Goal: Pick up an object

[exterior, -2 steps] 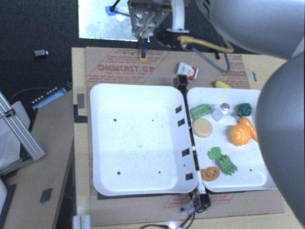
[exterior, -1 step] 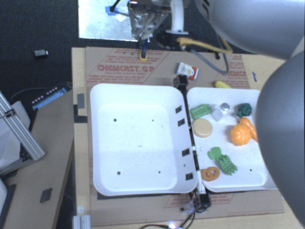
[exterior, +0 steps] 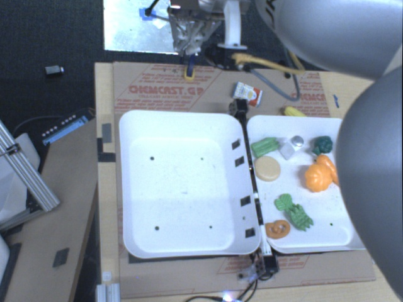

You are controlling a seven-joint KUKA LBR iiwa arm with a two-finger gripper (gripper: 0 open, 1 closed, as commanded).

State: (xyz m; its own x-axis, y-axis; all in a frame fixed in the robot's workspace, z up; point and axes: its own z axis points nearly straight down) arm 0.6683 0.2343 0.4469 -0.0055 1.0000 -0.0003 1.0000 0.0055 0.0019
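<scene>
1. The gripper [exterior: 189,50] hangs beyond the far-left corner of the right bin [exterior: 343,236], well away from it, over the brown cardboard sheet [exterior: 157,87] that lies under both bins. Whether the claw is apart or together cannot be told from this view; nothing shows clamped in it.
2. A small yellow piece [exterior: 189,73] lies on the cardboard just below the gripper.
3. The things to pick lie in the right bin. A light green piece [exterior: 264,146] is near its far-left corner, with a cream disc [exterior: 267,168] just beside it on the near side.
4. Along the bin's far side sit a small silvery item [exterior: 293,143] and a dark green lump [exterior: 323,145].
5. An orange toy [exterior: 318,175] rests near the bin's middle, partly behind the grey arm [exterior: 371,187].
6. Toward the bin's near side lie a leafy green toy [exterior: 293,211] and, by the near-left corner, an orange-brown ring [exterior: 278,229].
7. Outside the bin's far edge lie a yellow item [exterior: 293,112] and a white-and-red packet [exterior: 247,93].
8. The left bin [exterior: 182,187] touches the right bin's left wall.
</scene>
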